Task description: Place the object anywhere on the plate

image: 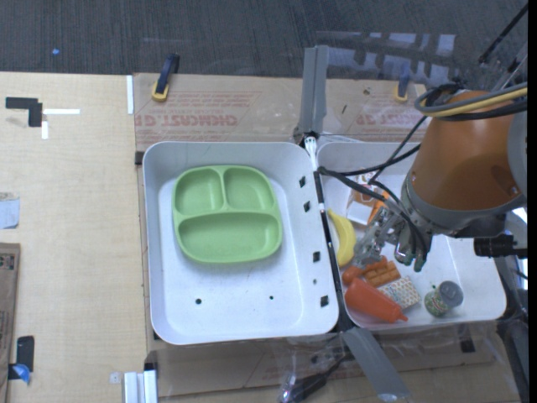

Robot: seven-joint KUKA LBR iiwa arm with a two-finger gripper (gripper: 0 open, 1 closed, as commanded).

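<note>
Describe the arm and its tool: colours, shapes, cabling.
A bulky rounded orange band sits above a grey wrist collar. Black and yellow cables loop over the top. The tool below is small, metallic grey, with thin wires around it.

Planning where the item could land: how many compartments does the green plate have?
3. The green plate in the left bin has two smaller compartments side by side along its far edge and one wide compartment along its near edge. All three show fully; nothing hides any part.
</note>
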